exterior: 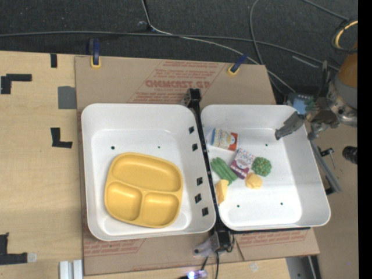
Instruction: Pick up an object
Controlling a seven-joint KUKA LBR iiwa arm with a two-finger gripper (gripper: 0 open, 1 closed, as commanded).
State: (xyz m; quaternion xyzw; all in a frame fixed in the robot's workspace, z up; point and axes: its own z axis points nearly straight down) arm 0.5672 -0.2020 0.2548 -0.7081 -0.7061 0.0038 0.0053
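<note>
The right bin [290,214] holds several small items clustered near its left side: a white and orange carton [224,138], a purple and white packet [242,161], a green bean pod [221,170], a green broccoli piece [262,166], and two yellow pieces [253,181] [221,190]. My gripper [300,126] hovers above the bin's upper right corner, well to the right of the items. Its two dark fingers are spread apart and nothing is between them.
The left bin [93,156] holds a yellow divided tray [143,189]. A black divider [199,156] runs between the two bins. Both rest on a cardboard sheet [168,80] clamped to the wooden bench. Cables hang at the back.
</note>
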